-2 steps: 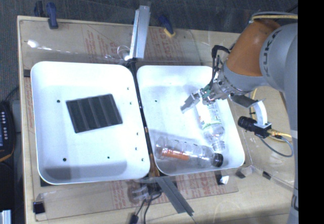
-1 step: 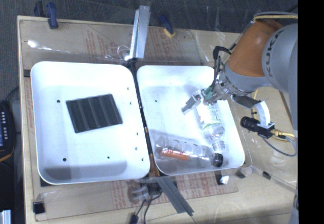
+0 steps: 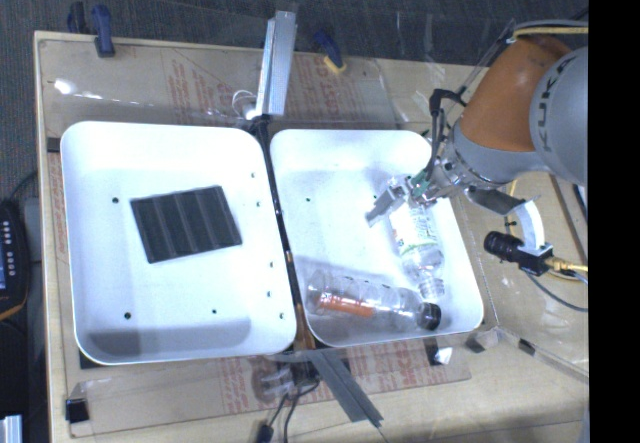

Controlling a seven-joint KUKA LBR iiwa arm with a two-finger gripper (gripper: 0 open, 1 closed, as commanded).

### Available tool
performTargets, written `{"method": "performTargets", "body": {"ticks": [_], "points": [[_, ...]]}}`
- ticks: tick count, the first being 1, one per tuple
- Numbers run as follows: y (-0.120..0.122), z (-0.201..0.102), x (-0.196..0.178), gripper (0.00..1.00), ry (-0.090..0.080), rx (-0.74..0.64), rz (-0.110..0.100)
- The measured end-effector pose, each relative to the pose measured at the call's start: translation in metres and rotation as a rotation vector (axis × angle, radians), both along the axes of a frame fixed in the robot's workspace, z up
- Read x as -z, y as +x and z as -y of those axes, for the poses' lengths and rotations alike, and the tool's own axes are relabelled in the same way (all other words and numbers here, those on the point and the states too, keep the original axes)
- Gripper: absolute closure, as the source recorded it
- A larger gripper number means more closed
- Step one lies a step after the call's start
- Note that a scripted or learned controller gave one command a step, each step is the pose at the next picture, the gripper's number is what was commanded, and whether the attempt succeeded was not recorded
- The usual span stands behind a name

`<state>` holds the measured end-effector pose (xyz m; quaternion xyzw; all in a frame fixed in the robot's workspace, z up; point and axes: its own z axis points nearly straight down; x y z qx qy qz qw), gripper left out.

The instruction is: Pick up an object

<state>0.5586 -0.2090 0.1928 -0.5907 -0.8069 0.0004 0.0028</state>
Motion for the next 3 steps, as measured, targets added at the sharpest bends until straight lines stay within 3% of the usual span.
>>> {"method": "performTargets", "body": {"ticks": [1,2,3], "points": [[0.0,-0.001,0.026,0.0,-0.001,-0.042,0.001],[0.001,-0.001,0.016,1.0,-0.001,-0.046,0.001],[0.032,-0.081,-0.033,1.0,-0.003,-0.221,0.006]]}}
